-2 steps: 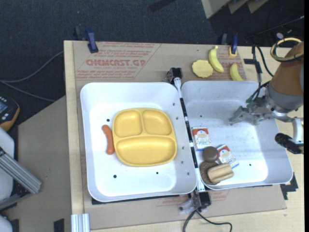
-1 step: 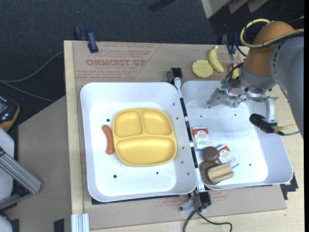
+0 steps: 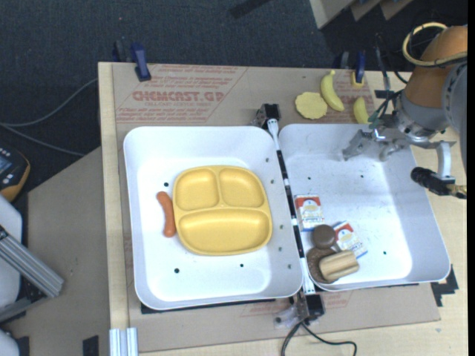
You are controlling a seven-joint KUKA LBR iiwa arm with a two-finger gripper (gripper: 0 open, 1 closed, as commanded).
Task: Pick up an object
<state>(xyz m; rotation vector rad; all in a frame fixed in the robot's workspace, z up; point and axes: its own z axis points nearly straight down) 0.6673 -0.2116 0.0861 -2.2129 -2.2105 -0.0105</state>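
Hovering over the far part of the right bin (image 3: pixel 415 236), the gripper (image 3: pixel 369 144) is seen with its 2 fingers spread apart and nothing between them. A small carton (image 3: pixel 309 211), brown pieces (image 3: pixel 324 245) and a cylinder (image 3: pixel 339 265) are clustered at that bin's near left corner, while a yellow divided plate (image 3: pixel 221 210) and a sausage (image 3: pixel 167 213) are lying in the left bin (image 3: pixel 148 162).

Grey arm (image 3: pixel 434 95), rounded and smooth-shelled, entering at the right. Broad orange band (image 3: pixel 443 47) above the wrist, glossy, curved like a dome. Thin yellow cable (image 3: pixel 417 35) looped in a ring beside the orange part. Below the band a pale grey cylindrical wrist section, then a darker metallic mount. Small silver-grey gripper (image 3: pixel 369 145) at the end, angular, built of short bare metal links. Black stubby part (image 3: pixel 430 178) protruding on a light bracket beside the wrist. Thin dark wires running along the wrist housing.
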